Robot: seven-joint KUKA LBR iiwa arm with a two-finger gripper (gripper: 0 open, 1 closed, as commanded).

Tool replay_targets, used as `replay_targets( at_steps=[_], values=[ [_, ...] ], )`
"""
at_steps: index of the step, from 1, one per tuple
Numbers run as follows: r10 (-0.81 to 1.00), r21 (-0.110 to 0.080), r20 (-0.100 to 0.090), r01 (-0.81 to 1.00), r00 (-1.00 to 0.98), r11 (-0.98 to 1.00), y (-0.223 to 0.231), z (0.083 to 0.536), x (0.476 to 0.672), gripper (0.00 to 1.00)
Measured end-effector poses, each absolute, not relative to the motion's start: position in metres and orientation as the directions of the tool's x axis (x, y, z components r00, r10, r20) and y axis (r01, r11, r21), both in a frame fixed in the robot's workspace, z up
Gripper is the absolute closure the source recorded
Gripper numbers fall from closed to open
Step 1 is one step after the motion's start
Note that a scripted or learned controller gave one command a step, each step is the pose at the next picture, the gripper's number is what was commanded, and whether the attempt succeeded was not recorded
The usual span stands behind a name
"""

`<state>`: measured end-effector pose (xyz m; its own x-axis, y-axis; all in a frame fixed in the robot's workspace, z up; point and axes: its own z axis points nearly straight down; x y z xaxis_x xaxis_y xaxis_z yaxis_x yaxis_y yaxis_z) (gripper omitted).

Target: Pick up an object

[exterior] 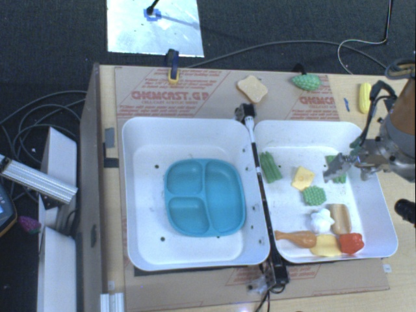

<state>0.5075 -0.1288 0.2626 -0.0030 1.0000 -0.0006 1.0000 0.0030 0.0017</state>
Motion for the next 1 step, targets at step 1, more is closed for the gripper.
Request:
replay_targets(
  at_steps=[1],
  values=[
    [1.0,-0.002,0.001,1.0,-0.001,0.001,-0.1405,0.1529,0.5539,0.0]
  ],
)
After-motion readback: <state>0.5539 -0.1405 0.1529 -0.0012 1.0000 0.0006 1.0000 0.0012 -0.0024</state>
